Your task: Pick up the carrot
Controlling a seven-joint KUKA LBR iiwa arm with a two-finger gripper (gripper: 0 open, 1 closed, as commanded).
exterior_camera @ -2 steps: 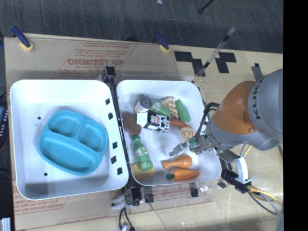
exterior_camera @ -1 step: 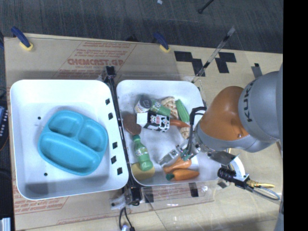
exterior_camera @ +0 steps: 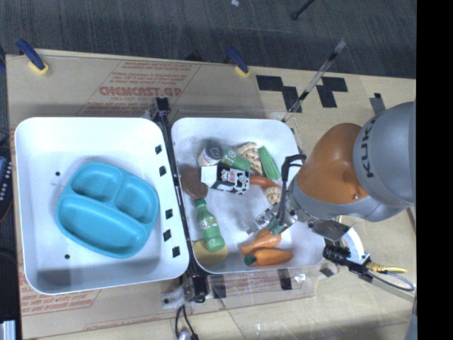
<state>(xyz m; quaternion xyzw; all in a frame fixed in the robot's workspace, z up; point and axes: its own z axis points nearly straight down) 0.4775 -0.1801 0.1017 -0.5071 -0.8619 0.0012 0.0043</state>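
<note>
Two orange carrots with green stubs lie near the front edge of the right bin (exterior_camera: 297, 137). One carrot (exterior_camera: 262, 241) is tilted, the other carrot (exterior_camera: 272, 258) lies flat just in front of it. A third orange piece (exterior_camera: 263, 183) pokes out from under the arm further back. My gripper (exterior_camera: 271, 222) hangs right over the upper end of the tilted carrot, close to it or touching it. The grey arm with its orange band (exterior_camera: 333, 172) covers the bin's right side.
The right bin also holds a green bottle (exterior_camera: 207, 222), a brown piece (exterior_camera: 192, 182), a small can (exterior_camera: 211, 152), a black-and-white box (exterior_camera: 232, 179), a green vegetable (exterior_camera: 267, 161) and a beige item (exterior_camera: 247, 150). In the left bin (exterior_camera: 28, 190) lies a blue divided plate (exterior_camera: 106, 208).
</note>
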